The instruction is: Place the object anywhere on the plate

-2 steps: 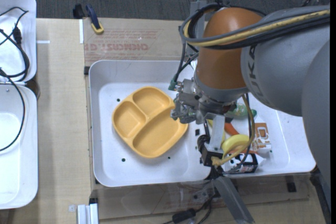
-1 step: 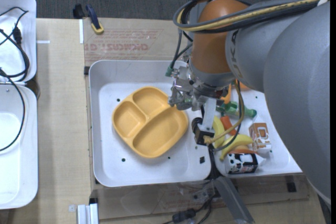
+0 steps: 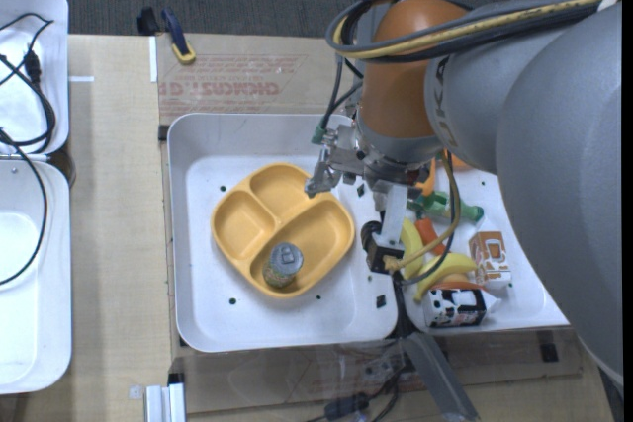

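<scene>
A yellow plate (image 3: 259,224) with three compartments lies in the left bin (image 3: 203,311). A small tin can (image 3: 284,265) with a silver top stands in the plate's near compartment. My gripper (image 3: 332,180) hangs over the plate's far right rim, up and to the right of the can. It is open, with nothing between its fingers. The arm's wrist hides part of the wall between the two bins.
The right bin holds a green toy (image 3: 447,207), an orange carrot (image 3: 426,234), a yellow banana (image 3: 442,269), a small orange-and-white box (image 3: 491,257) and a black-and-white carton (image 3: 456,309). Cardboard (image 3: 232,82) lies behind the bins, with a blue clamp (image 3: 174,33) on it. White trays with black cable (image 3: 30,99) sit far left.
</scene>
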Robot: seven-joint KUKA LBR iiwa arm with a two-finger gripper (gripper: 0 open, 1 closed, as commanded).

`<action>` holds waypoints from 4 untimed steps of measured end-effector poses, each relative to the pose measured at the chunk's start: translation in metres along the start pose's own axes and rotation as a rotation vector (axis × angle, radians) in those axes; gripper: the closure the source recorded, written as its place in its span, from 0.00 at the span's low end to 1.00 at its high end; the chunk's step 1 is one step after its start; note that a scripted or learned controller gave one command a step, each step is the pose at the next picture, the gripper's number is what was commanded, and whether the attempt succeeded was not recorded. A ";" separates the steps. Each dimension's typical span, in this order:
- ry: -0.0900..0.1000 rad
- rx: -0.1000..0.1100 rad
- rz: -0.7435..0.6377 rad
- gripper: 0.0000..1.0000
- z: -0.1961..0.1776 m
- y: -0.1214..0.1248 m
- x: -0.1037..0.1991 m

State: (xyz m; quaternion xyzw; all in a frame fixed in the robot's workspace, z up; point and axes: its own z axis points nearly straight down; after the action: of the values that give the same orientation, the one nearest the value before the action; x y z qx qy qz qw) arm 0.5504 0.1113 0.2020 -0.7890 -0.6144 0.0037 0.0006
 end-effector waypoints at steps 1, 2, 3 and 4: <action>-0.004 0.006 0.003 1.00 -0.006 0.001 -0.002; 0.000 -0.002 -0.028 1.00 -0.080 0.033 0.044; -0.001 -0.003 -0.050 1.00 -0.113 0.060 0.135; -0.001 -0.001 -0.056 1.00 -0.055 0.077 0.139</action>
State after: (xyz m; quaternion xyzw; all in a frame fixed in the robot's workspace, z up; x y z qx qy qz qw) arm 0.6592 0.2275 0.2561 -0.7715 -0.6362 0.0039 0.0000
